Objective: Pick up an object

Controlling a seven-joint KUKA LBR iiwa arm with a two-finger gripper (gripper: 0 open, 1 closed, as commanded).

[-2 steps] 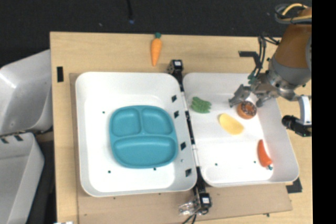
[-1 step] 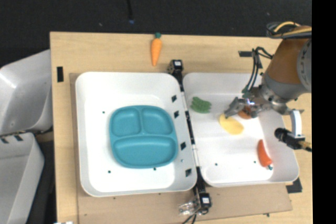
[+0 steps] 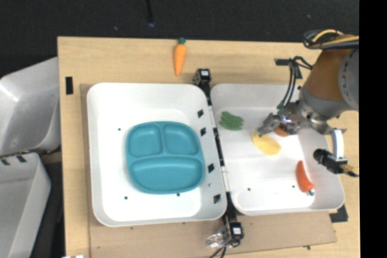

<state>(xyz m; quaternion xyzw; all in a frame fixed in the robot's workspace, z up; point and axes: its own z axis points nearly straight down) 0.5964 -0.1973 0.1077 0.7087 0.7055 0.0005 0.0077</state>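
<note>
My gripper (image 3: 275, 125) is low in the right bin (image 3: 242, 190), just above and touching the upper edge of a yellow lemon-like piece (image 3: 266, 144). A green leafy piece (image 3: 231, 121) lies to the gripper's left, near the bin's left wall. Toward the bin's front right corner lies a red-orange piece (image 3: 304, 177). The grey arm with its orange band (image 3: 326, 78) reaches in from the right.
A teal divided plate (image 3: 165, 156) sits in the left bin (image 3: 103, 190). A toy carrot (image 3: 179, 56) lies on the wooden bench behind the bins. Cables and a black fitting (image 3: 329, 160) hang off the wrist over the right bin's right side.
</note>
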